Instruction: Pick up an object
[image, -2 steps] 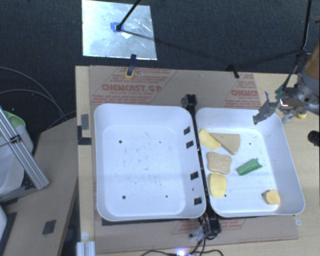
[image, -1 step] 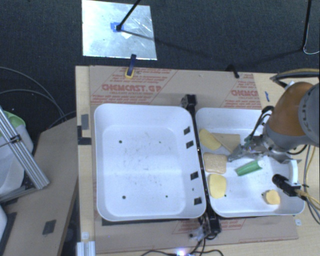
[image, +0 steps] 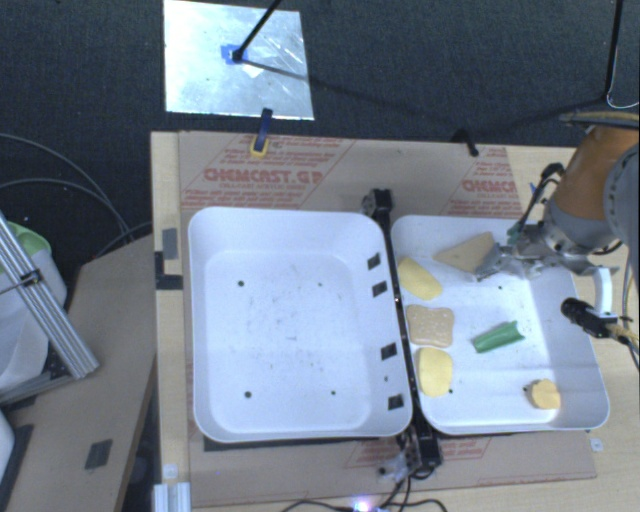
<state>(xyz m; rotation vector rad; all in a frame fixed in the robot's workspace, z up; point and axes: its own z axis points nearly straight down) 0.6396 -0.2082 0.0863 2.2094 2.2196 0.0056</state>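
Arm in from the right, hand (image: 497, 264) low over the far part of the right bin (image: 575, 345), tip at the right edge of the tan wedge (image: 467, 252). Looks like the approach/descend step of a pick, wedge being the likely target. Can't tell from this angle whether the hand is released or clenched, and nothing visibly sits in it, so no grasp confirmed.

Next move, my read: settle squarely over the wedge, close, lift straight. The wedge lies flat and thin, so a slip-off is the main risk.

Other stuff in the right bin: yellow oval piece (image: 419, 279) just left of the wedge, tan square cracker-like piece (image: 431, 325) and a second yellow piece (image: 434, 371) along the left wall, green stick (image: 497, 337) mid-bin, small yellow lump (image: 544, 394) near-right. All apart from the wedge, so nothing blocks it. Far bin wall is close behind it, limited room there. Left bin (image: 290, 235) sits alongside on the desk (image: 170, 300).
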